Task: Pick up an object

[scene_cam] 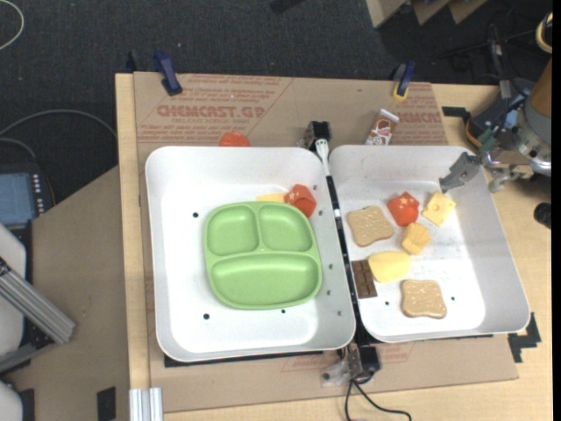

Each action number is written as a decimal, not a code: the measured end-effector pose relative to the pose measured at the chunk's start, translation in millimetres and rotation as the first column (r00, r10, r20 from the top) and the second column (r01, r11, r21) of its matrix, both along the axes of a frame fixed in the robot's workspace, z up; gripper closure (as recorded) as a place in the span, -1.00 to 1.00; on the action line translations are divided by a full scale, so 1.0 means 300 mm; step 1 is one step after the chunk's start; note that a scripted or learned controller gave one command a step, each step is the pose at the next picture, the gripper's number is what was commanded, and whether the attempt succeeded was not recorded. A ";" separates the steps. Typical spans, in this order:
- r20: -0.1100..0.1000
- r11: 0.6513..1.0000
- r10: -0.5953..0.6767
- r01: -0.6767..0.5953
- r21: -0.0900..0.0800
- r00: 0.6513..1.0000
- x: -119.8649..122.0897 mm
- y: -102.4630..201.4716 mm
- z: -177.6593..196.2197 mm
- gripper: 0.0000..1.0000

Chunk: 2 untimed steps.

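The right bin (491,261) holds several toy foods: a red tomato (403,208), a cheese wedge (438,209), a smaller cheese cube (415,238), two toast slices (369,224) (423,298), a pale yellow lump (388,265) and a brown chocolate bar (360,278) by the left wall. My gripper (479,175) hangs over the bin's far right corner, just up and right of the cheese wedge. It is open, with nothing between its fingers.
The left bin (175,235) carries a green divided plate (261,254), with a red piece (301,198) and a yellow slice (271,198) at its far right corner. A small carton (382,128) and clamps (403,80) lie on the cardboard behind the bins.
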State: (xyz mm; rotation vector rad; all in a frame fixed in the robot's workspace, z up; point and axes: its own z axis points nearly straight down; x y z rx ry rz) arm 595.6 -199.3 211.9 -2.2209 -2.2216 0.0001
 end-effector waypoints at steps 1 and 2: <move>-0.008 1.000 0.005 -0.005 0.005 1.000 0.080 0.161 -0.446 -1.00; 0.006 1.000 0.002 -0.002 -0.002 1.000 0.089 0.147 -0.382 1.00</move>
